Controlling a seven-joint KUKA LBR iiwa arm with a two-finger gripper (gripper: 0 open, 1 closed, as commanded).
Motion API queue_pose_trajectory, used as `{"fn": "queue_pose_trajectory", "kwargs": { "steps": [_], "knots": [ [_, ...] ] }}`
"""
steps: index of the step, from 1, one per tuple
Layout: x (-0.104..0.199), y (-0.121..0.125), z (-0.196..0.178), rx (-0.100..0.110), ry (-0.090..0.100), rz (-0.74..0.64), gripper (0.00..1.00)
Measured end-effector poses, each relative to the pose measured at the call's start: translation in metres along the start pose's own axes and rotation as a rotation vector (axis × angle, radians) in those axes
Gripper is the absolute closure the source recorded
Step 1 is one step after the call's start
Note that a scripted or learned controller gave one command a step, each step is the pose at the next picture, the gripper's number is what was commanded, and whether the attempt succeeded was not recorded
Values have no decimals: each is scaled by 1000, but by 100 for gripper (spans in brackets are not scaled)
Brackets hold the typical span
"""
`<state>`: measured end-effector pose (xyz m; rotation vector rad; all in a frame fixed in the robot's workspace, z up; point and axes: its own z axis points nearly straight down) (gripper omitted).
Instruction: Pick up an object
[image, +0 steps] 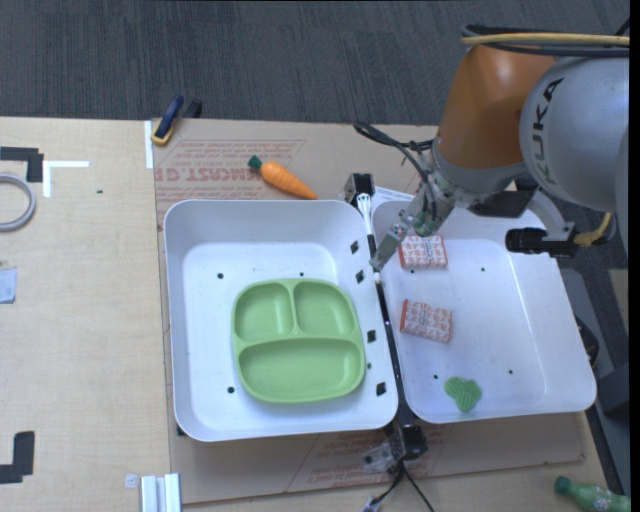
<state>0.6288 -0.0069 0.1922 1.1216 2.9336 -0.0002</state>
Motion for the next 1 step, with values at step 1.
{"fn": "queue_pose_trajectory", "kwargs": {
  "steps": [1],
  "knots": [
    [33,19,0,0,0,-315,0]
  ]
}}
